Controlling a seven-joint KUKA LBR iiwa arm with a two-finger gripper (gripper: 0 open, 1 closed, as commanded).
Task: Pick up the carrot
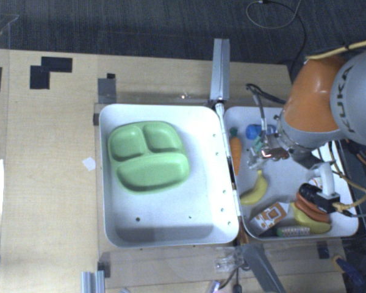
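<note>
1. Camera view from above finds the carrot [235,154] as a short orange stick, lying lengthwise against the left wall of the right bin [348,227], just beside the divider that parts it from the left bin [165,234].
2. Grey arm [354,102] with its orange band reaches in from the right, bent down over the right bin's upper half, wrist pointing toward the bin's left wall.
3. Its gripper [262,153] hangs low above the bin floor; whether it is spread or pressed together cannot be told, as the metal parts blur together.
4. Carrot lies just left of the gripper, near but apart, nothing visibly pinched.
5. Also in the right bin: a blue object [252,131] above the gripper, a banana [256,191] below it.
6. Left bin holds a green divided plate [148,155].
</note>
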